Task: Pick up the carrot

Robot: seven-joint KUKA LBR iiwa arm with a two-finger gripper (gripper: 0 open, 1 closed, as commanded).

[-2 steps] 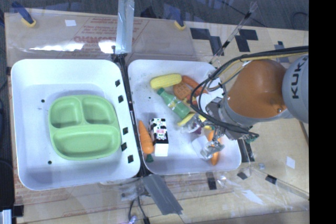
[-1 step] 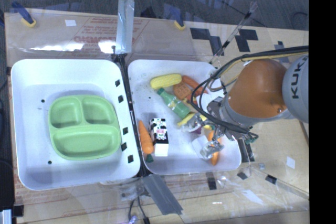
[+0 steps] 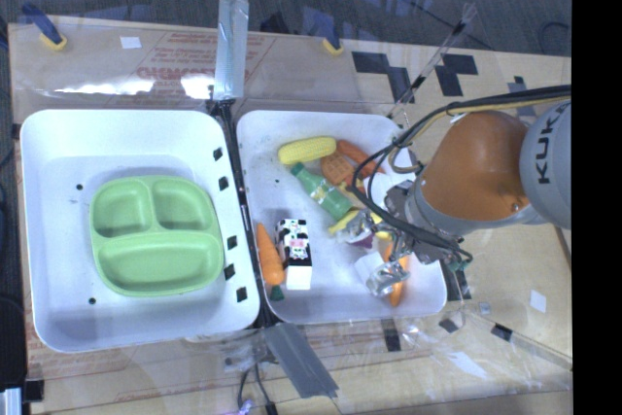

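The carrot [image 3: 268, 254] is a slim orange taper with a green tip at its lower end; it lies along the left wall of the right bin [image 3: 255, 136], well to the left of the jaws, just beside a cow-print milk carton [image 3: 294, 253]; the gripper [image 3: 391, 275] hangs low in that bin's lower right corner; whether the jaws are apart or together cannot be told; beyond them lie a corn cob [image 3: 307, 150] and a green bottle [image 3: 325, 191].
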